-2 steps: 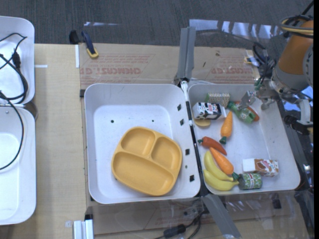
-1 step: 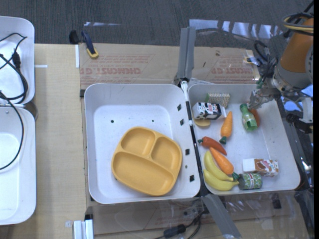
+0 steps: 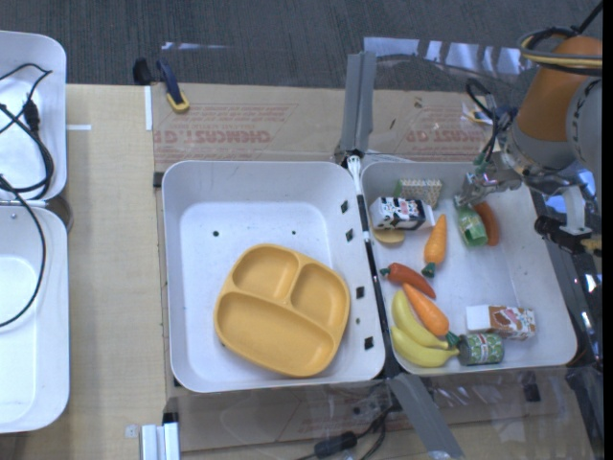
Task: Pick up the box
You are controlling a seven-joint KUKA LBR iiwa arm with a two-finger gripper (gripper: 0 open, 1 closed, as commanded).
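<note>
While two white bins (image 3: 182, 286) sit on the wood bench (image 3: 105, 257), the box (image 3: 505, 321) lies near the right bin's front-right corner; can't tell the gripper's (image 3: 476, 190) state.

Two bins sat side by side. The left bin (image 3: 182, 257) held a divided plate (image 3: 282, 309), toward its front. In the right bin (image 3: 546, 286), the box (image 3: 500, 321) lay near the front right corner, a can (image 3: 481, 349) just before it, bananas (image 3: 418, 338) left of the can. A carton (image 3: 398, 213) sat at the back left, the gripper (image 3: 476, 188) at the back right.
</note>
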